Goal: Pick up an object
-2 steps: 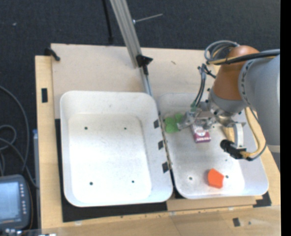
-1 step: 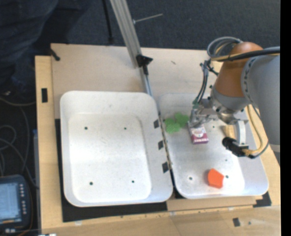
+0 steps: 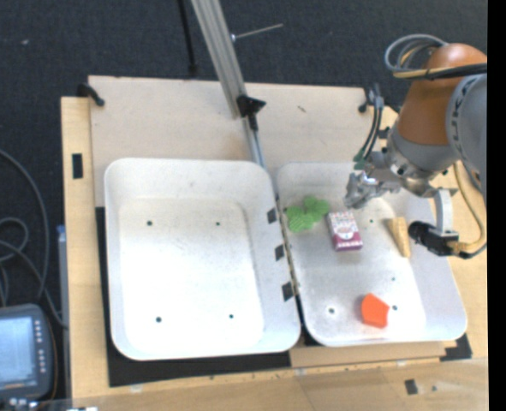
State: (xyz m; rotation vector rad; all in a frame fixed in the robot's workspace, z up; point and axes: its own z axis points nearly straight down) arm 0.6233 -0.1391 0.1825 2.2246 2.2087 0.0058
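here, the two-finger gripper (image 3: 358,192) hovers just above the small pink-and-white box (image 3: 345,230) in the right white bin (image 3: 437,302). whether it is spread, i cannot tell. a green crumpled object (image 3: 306,215) lies just left of the box.

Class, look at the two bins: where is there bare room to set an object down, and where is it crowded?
The left bin has a bare floor from wall to wall. In the right bin, bare patches lie between the orange block and the box, and along the near wall left of the block. The far half is crowded: green toy, box, tan piece, gripper.
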